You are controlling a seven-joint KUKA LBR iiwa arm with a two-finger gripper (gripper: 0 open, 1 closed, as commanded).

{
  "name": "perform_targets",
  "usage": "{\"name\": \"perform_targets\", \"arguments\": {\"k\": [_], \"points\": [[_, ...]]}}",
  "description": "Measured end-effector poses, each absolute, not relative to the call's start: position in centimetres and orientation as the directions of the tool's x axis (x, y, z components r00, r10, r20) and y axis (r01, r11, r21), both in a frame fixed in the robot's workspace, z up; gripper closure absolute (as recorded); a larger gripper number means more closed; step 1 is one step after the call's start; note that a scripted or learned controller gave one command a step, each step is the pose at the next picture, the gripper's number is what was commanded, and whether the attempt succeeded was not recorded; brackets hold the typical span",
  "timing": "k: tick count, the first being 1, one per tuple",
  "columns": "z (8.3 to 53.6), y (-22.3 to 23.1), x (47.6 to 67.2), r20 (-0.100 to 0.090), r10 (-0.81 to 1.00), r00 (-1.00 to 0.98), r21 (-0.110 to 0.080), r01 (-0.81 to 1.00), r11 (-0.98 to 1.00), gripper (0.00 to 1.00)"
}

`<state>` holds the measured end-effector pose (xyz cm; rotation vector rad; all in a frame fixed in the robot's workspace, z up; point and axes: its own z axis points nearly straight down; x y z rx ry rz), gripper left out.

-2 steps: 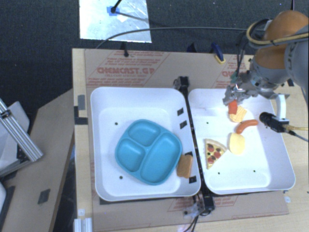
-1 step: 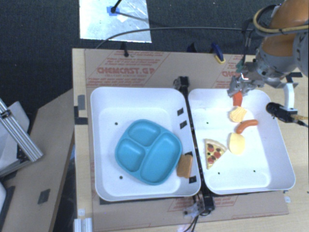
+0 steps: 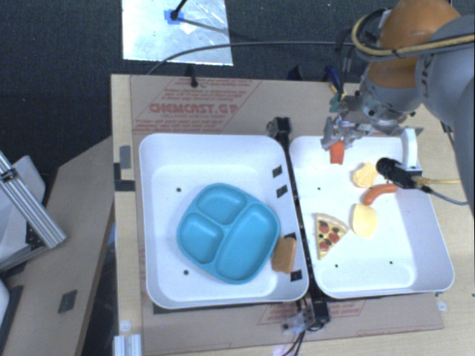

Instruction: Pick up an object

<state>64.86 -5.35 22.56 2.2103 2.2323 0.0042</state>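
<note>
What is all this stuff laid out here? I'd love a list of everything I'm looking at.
Shallow white bins: two, white, side by side on the bench, left and right.
Blue divided plastic plate: one, blue, left bin.
Tan bread-like piece: one, brown, left bin's right edge.
Toy pizza slice: one, yellow and red, right bin.
Orange toy sausage: one, right bin.
Pale yellow toy pieces: two, right bin, and.
Small orange-red block: one, at the gripper's tip.
Gripper: one, grey, over the right bin's far end.

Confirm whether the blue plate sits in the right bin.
No. The blue plate lies in the left bin.
</note>
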Motion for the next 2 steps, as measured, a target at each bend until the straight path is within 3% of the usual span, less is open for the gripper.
{"name": "perform_targets", "arguments": {"k": [2], "points": [[20.9,5.9,65.0,0.002,1.000,-0.010,0.001,1.000,0.010,1.00]]}}
